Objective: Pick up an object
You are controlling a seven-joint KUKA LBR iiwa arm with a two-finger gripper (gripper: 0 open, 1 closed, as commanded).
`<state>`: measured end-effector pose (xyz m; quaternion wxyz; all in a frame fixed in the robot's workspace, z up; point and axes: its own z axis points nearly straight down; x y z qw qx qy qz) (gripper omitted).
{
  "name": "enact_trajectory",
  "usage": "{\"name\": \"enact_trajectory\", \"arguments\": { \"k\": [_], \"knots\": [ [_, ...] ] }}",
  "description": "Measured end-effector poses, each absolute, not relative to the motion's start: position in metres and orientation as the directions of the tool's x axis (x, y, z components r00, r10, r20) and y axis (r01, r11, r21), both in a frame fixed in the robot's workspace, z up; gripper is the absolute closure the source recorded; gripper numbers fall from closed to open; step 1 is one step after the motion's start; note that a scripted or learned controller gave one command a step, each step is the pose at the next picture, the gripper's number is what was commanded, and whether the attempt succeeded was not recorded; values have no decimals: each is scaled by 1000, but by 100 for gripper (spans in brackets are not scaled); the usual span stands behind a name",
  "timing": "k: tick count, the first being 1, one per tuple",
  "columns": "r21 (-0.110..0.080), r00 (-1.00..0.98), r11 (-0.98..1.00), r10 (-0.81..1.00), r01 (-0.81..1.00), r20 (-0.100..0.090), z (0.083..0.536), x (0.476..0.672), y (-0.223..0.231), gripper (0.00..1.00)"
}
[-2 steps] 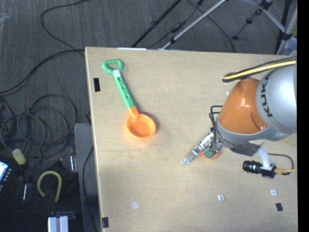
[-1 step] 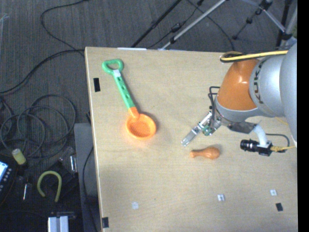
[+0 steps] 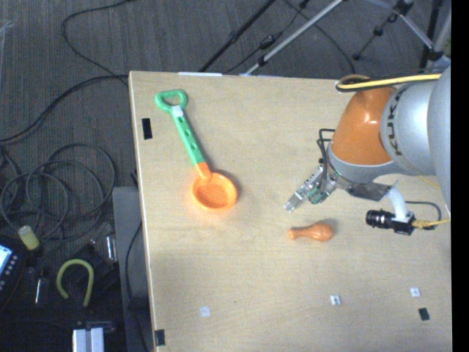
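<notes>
The gripper (image 3: pixel 299 199) hangs low over the tan bench top (image 3: pixel 242 284), its pale fingers (image 3: pixel 292 204) pointing down and to the left. They sit close together with only a slim gap, and nothing is between them. Just below and a touch to the right of the tips lies a small orange pear-shaped object (image 3: pixel 312 232), its narrow end pointing left; it rests on the board, apart from the gripper. Behind the gripper the arm (image 3: pixel 396 130) rises to the right, its orange band bulging above the wrist and grey casing beyond. A small black cylinder (image 3: pixel 388 221) juts from the wrist on the right. Well off to the left lies a toy strainer spoon (image 3: pixel 198 156), green handle angled up toward the far corner, orange round bowl nearer. Dark cables (image 3: pixel 58 174) sprawl on the floor past the bench's left edge.
</notes>
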<state>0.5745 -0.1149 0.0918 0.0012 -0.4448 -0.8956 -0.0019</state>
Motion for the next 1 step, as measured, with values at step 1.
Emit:
{"name": "enact_trajectory", "arguments": {
  "k": [1],
  "knots": [
    [0, -627, 627, 779, 779, 0, 183, 609, -43, 100]
  ]
}}
